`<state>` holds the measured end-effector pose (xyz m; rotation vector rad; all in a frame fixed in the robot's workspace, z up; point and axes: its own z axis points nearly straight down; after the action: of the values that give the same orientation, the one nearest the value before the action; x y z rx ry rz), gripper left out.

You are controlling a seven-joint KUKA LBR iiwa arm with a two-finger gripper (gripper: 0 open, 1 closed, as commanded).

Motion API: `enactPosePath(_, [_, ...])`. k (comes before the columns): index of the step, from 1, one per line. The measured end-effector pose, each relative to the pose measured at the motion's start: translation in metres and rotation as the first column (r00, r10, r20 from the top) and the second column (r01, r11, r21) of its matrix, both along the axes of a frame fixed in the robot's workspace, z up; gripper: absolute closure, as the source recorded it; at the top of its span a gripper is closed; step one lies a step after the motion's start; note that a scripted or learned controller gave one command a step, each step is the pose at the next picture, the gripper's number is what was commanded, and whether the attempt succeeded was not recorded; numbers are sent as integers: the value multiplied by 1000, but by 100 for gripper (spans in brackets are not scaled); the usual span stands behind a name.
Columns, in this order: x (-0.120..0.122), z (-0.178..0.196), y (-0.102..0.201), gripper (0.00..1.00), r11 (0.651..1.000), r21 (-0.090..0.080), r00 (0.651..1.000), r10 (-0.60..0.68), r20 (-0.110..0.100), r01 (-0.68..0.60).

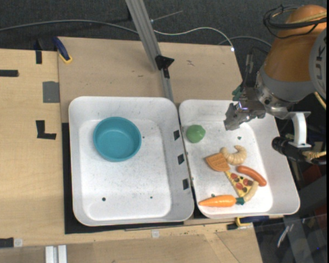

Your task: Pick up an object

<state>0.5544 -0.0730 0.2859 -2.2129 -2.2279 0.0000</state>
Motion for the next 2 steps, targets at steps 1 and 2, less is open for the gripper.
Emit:
enactPosePath(1, [7,-24,51,100,1000,0,1000,0,-3,0])
enactPosePath(2, [7,-37,109,100,1000,0,1000,0,-3,0])
